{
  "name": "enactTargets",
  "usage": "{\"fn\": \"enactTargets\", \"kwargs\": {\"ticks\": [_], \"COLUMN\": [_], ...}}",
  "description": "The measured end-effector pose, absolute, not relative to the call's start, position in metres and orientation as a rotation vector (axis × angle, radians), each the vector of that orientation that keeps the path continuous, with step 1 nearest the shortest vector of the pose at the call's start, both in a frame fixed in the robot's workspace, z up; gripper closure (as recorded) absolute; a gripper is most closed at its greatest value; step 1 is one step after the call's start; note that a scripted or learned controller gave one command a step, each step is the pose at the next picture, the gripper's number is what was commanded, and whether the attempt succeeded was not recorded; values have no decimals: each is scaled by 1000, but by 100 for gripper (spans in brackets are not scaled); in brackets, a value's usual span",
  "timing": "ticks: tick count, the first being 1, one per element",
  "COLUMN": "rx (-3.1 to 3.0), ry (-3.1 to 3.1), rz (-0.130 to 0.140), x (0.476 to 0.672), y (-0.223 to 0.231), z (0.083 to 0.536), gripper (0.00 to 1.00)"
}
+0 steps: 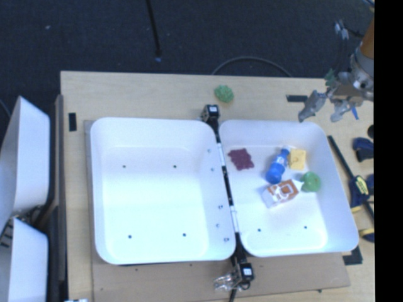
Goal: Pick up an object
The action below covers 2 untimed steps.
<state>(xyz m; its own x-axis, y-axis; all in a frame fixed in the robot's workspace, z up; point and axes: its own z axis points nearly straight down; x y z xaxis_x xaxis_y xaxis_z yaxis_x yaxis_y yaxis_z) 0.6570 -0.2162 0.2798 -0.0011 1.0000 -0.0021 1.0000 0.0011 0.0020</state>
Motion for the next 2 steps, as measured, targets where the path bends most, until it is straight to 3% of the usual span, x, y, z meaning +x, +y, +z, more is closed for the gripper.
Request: {"fn": "enactTargets", "kwargs": {"ticks": [1,2], "rx": [2218,2218], "ry": [2226,2231], "rz": [-4,-7], "x": [686,688], "y": [-202,-142], "z": [188,96], "gripper": [0,0]}}
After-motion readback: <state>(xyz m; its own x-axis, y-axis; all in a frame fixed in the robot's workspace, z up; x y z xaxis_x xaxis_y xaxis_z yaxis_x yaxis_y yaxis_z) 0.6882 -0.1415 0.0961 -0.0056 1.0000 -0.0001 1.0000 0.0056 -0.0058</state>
